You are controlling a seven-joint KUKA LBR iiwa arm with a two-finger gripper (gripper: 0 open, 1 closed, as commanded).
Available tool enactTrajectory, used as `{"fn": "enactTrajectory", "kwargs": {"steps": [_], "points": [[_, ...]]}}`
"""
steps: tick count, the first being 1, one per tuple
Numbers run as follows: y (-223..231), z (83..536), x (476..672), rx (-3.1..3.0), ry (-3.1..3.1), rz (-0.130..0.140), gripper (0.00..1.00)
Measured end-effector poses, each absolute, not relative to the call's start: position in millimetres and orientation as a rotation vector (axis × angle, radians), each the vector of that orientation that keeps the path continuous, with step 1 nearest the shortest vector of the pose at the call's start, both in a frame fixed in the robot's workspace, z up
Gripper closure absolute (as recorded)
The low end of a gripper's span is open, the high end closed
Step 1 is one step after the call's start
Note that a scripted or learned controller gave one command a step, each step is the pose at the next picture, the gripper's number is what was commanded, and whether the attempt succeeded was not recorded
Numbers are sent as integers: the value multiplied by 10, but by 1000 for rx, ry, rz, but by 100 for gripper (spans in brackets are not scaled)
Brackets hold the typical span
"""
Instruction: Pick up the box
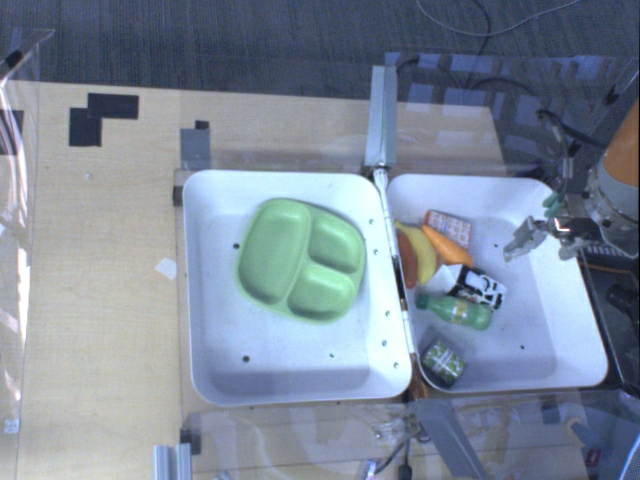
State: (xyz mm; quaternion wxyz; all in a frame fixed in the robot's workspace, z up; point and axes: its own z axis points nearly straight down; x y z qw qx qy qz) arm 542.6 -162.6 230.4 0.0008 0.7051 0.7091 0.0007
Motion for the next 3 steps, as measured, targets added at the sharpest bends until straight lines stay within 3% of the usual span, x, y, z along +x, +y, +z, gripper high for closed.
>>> {"fn": "enactTrajectory", "kwargs": {"steps": [1, 2, 3], "points": [[-1525, 1963, 5736, 2120, 2315, 2, 0], [-1954, 1041, 5324, 2235, 2202, 5, 0], [-1440, 1582, 5471, 2001, 2416, 5, 0]]}}
